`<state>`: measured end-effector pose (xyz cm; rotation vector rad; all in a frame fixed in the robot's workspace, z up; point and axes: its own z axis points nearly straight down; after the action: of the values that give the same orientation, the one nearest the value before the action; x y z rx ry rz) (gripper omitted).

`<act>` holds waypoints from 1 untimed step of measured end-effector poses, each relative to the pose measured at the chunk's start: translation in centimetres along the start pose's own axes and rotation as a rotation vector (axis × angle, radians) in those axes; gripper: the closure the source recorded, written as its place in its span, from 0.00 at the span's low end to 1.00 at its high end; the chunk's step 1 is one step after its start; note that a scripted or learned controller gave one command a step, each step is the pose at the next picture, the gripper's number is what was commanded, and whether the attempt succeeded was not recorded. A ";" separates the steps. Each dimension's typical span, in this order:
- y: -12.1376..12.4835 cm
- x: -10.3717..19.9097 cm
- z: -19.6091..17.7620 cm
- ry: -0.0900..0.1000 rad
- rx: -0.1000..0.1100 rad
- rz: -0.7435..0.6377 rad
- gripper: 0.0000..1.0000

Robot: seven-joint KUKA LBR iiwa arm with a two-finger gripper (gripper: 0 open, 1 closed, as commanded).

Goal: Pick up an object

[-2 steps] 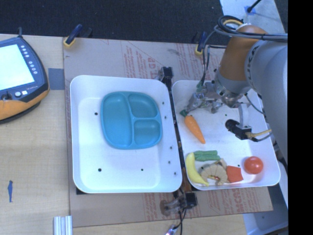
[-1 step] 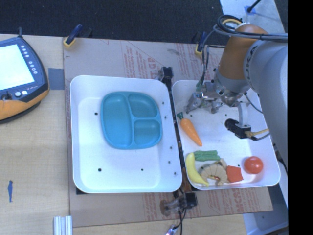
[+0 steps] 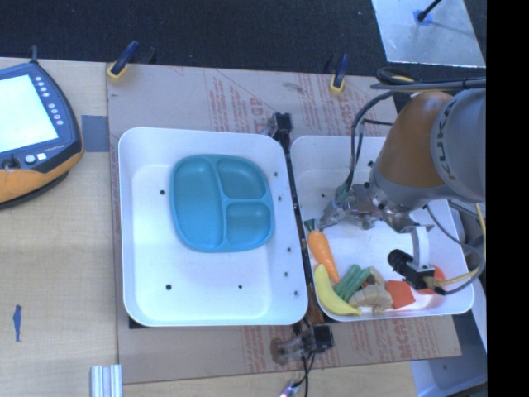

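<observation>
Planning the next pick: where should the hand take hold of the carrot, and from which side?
Grip the carrot across its thick orange middle, coming from above. It lies flat and slanted, its lower tip by the banana, so the fingers probably fit best closing across its narrow width.

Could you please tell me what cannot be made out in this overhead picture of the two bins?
- The tool: the grey and orange arm covers most of it, so its state is unclear.
- The back of the right white bin: partly covered by that arm.
- The pile beside the orange carrot and yellow banana: the beige item is too small to identify.
- The orange-rimmed tablet: cut off by the left edge.
</observation>
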<state>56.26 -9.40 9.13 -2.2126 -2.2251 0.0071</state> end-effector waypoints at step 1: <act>0.0 -0.1 -1.0 -0.002 0.001 -0.003 1.00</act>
<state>56.28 -9.52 10.16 -2.2092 -2.2288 0.0104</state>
